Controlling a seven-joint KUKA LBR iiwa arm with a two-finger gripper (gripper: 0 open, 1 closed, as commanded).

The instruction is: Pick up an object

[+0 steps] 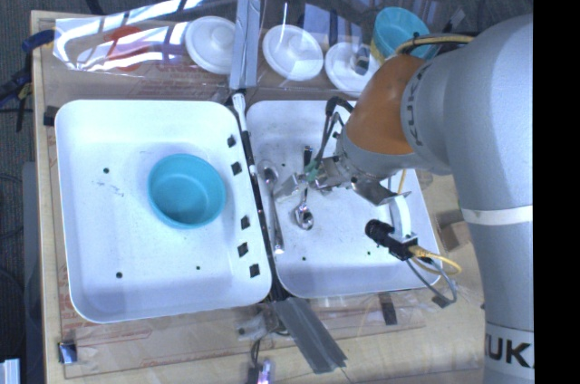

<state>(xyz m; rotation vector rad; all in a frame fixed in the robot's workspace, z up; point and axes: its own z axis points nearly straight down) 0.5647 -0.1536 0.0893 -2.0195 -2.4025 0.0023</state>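
Two white bins (109,283) sit before you; gripper (308,183) low over a spoon (304,215), jaws unclear, nothing lifted yet.

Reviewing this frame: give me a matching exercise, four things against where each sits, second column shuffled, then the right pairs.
Things:
1. blue bowl
2. metal spoon
3. gripper
4. white lids

Places:
A. in the right bin, near its middle
B. on the bench behind both bins
C. in the left bin
D. low over the right bin, just above the spoon in the picture

Pairs: 1-C, 2-A, 3-D, 4-B
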